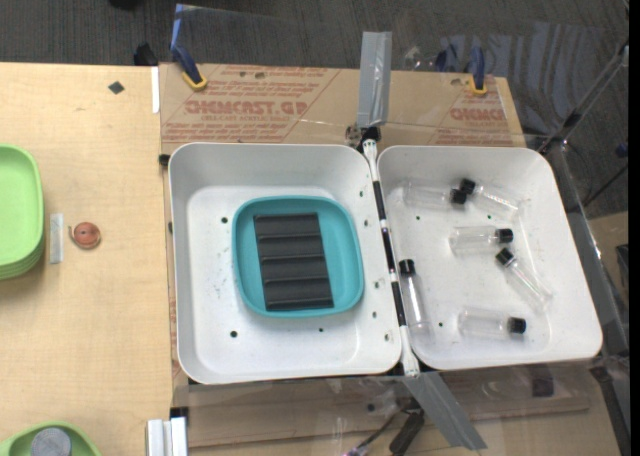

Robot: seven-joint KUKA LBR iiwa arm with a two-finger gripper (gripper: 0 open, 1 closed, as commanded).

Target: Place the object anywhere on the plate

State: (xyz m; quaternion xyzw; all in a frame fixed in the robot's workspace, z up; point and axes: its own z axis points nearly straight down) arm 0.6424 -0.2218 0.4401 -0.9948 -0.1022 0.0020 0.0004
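Observation:
A teal square plate [345, 249] lies in the left white bin [200, 264], with a dark ribbed rectangular insert [292, 261] on its middle. The right white bin [560, 204] holds several clear plastic vials with black caps: one at the top [440, 195], one at mid-right [478, 239], one slanted to the right [524, 278], one near the front [488, 324], and one along the left wall [411, 294].
A green plate stack [18, 209] sits at the left edge of the wooden bench, with a small round brown item [87, 235] beside it. Cardboard [260, 104] lies behind the bins. A grey taped strip [374, 79] rises behind the bins' seam.

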